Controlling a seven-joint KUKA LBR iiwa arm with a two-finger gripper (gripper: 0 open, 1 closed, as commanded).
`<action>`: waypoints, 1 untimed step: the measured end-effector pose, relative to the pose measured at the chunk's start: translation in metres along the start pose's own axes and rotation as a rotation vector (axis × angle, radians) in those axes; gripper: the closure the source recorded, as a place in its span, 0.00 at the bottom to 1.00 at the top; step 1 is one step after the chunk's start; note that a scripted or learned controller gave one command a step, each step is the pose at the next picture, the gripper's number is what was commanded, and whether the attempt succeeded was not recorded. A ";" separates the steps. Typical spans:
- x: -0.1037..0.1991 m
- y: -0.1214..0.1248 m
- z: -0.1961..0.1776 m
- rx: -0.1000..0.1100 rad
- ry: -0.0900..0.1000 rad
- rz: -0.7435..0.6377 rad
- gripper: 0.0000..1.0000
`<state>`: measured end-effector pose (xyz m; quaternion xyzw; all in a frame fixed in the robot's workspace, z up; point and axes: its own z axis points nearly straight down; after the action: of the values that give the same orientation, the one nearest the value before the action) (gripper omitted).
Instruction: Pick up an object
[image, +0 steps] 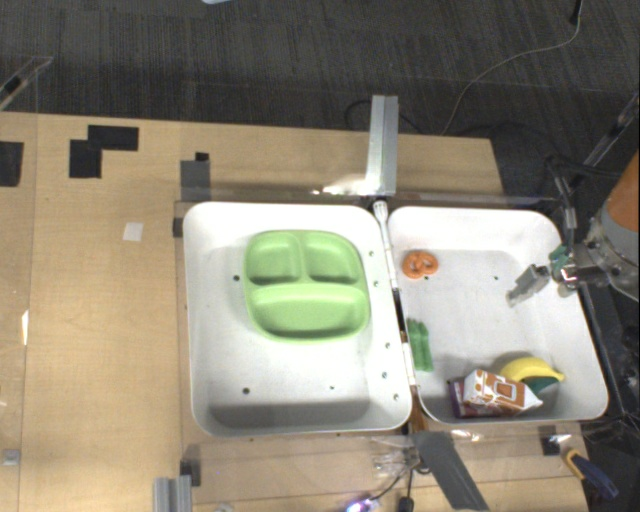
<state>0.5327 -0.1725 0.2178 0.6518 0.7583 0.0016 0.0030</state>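
Crowded against the right bin's (500, 225) near rim lie a yellow banana (535, 373) and a carton (490, 393), a green block (419, 346) by the left wall, bare floor beyond, an orange pretzel (420, 263) far-left, and the gripper (525, 285), seemingly empty, state unclear.

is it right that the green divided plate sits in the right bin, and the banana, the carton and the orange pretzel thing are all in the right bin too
Not quite. The camera view shows the green divided plate in the left bin, not the right one. The rest stands: the banana, the carton and the orange pretzel-shaped piece all lie in the right bin.
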 end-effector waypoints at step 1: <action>0.000 0.000 0.000 0.000 0.000 0.001 0.00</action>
<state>0.5325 -0.1727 0.2177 0.6520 0.7582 0.0015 0.0028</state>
